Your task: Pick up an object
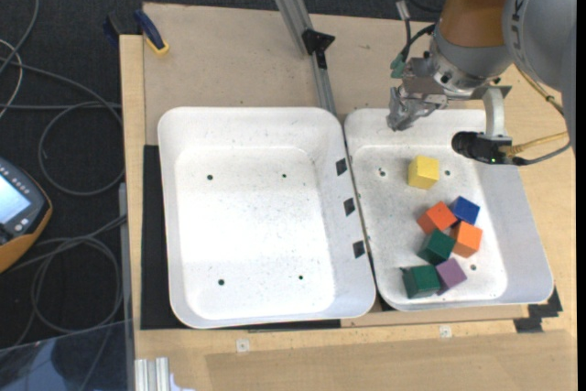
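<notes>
Below the tool [403,119] lies a yellow block [423,172].

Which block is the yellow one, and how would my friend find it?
Look at the right white bin, the one with all the blocks. The yellow block sits alone near the bin's far end, just below the end effector. It is the only yellow one, and it lies apart from the cluster of orange, blue, green and purple blocks.

Wooden bench [238,46] with two white bins side by side (left bin [183,224], right bin [526,243]).
</notes>
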Tool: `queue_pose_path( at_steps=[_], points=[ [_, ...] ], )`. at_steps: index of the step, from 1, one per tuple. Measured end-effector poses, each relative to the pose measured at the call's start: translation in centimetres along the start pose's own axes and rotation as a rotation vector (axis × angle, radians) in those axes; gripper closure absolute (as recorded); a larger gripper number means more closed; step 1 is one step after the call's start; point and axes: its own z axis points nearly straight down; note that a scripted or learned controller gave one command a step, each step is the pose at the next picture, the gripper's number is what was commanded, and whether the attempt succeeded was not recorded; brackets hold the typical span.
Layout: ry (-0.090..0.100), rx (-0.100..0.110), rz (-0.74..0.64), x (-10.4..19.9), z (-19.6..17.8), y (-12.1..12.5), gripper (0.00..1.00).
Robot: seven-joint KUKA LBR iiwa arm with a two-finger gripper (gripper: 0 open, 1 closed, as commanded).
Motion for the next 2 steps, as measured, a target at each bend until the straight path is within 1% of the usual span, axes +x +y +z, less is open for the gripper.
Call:
queue_pose_path(
  at_steps=[2],
  points=[
    [0.0,-0.001,-0.001,11.7,-2.4,-1.6,1.0]
  ],
)
